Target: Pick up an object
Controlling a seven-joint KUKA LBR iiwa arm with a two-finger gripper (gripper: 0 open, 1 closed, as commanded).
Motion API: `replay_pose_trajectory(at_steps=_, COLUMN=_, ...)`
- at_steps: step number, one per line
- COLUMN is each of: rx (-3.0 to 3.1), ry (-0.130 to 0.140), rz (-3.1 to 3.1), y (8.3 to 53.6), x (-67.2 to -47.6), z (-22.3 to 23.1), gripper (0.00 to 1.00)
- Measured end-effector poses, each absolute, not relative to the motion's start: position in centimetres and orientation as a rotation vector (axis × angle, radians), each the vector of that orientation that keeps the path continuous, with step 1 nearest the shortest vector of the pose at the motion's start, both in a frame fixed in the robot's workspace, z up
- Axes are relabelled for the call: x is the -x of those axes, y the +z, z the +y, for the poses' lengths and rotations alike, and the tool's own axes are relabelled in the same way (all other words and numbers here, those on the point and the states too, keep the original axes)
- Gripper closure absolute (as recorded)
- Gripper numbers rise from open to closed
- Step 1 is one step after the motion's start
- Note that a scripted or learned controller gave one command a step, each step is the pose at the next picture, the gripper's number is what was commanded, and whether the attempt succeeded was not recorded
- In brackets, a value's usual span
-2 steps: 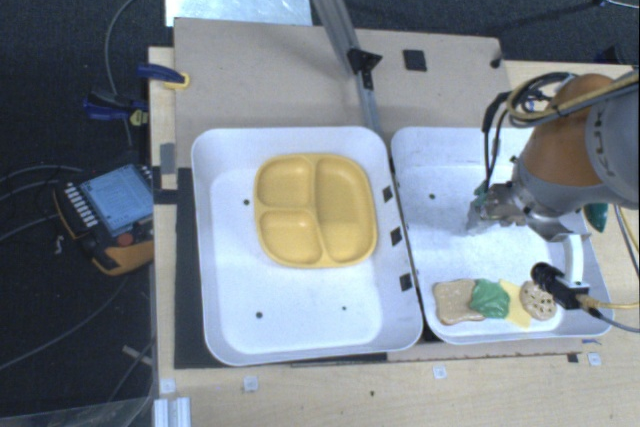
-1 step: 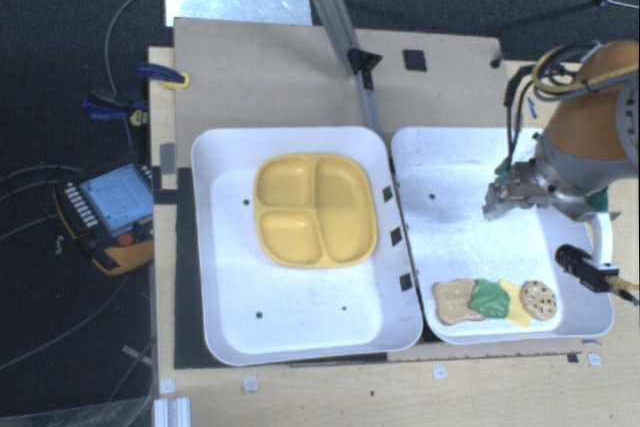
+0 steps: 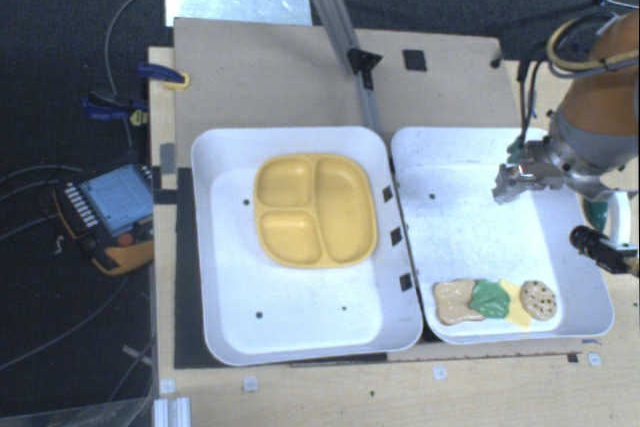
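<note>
Arm: comes in from the right, grey with the orange band, over the right bin (image 3: 590, 315).
Hand (image 3: 512, 179): hangs over the upper middle of the right bin, well apart from the food pieces, nothing between the fingers. Open or closed? Too blurry, cannot tell.
Toast (image 3: 455, 301): tan slice down at the near edge of the right bin, leftmost in the row.
Leaf (image 3: 490, 298): green lump, touching the toast on its right, partly on top of it.
Cheese (image 3: 517, 312): yellow bit poking out from under the leaf.
Cookie (image 3: 539, 298): round with dark chips, right end of the row, just beside the cheese.
Left bin (image 3: 225, 315): holds a yellow tray (image 3: 315, 210) with three compartments, sits in the upper middle.
Table (image 3: 270, 75): brown board under both bins.
</note>
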State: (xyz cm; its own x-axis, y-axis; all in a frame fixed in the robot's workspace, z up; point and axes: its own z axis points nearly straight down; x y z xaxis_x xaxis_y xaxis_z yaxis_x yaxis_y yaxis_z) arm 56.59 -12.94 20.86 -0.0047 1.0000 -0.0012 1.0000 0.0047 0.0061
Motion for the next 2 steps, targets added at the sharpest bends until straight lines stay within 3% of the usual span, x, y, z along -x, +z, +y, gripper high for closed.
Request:
replay_pose_trajectory(at_steps=1, rx=-2.213, ry=0.004, rz=2.224, y=23.7, x=-56.7, z=-12.9, gripper=1.00)
replay_pose_trajectory(at_steps=2, rx=-2.211, ry=0.003, rz=2.232, y=23.4, x=-57.2, z=-7.4, gripper=1.00)
